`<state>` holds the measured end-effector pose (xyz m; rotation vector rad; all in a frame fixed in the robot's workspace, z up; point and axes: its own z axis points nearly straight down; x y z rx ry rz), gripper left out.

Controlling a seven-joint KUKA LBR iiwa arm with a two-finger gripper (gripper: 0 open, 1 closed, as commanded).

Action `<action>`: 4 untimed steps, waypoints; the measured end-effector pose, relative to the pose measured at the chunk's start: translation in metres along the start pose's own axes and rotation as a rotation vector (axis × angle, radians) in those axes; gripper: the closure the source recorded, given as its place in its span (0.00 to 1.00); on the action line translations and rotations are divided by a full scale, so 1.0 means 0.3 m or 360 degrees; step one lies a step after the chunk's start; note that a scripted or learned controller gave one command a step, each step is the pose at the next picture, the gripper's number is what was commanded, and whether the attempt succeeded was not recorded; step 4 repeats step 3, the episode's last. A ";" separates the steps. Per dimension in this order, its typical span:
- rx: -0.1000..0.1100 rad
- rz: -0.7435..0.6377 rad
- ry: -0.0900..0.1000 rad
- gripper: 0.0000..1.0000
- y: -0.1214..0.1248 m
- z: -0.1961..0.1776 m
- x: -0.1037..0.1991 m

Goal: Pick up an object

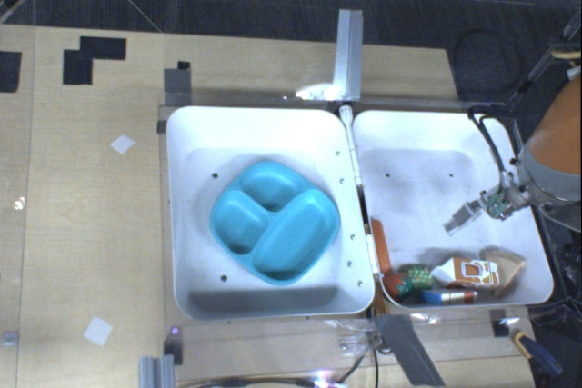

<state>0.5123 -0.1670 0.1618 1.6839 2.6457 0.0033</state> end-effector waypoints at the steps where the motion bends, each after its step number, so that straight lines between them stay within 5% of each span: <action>1: -0.0010 0.0039 -0.0007 0.00 -0.094 0.242 -0.032; 2: -0.0015 -0.0696 -0.0017 0.00 0.003 0.237 0.163; 3: -0.0013 -0.0523 -0.0014 0.00 0.259 0.240 0.155; 4: -0.0013 -0.0523 -0.0014 0.00 0.259 0.240 0.155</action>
